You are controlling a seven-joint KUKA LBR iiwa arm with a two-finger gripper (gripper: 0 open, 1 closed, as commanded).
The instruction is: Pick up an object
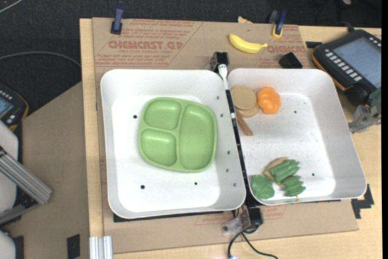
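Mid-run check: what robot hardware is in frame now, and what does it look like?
A dark grey control pendant with a pale bluish screen and a row of buttons lies at the right of the view. A black cable trails off at the front.

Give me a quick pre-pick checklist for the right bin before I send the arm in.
1. Orange ball lies in right bin, free on its right side: ok.
2. Round tan piece touches the ball on its left; could get nudged: not ok.
3. Green leafy toys bunched near the front wall, hard to single out: not ok.
4. Green divided plate sits in left bin, out of the way: ok.
5. Banana lies outside both bins: ok.
6. Jaws' state: cannot tell.
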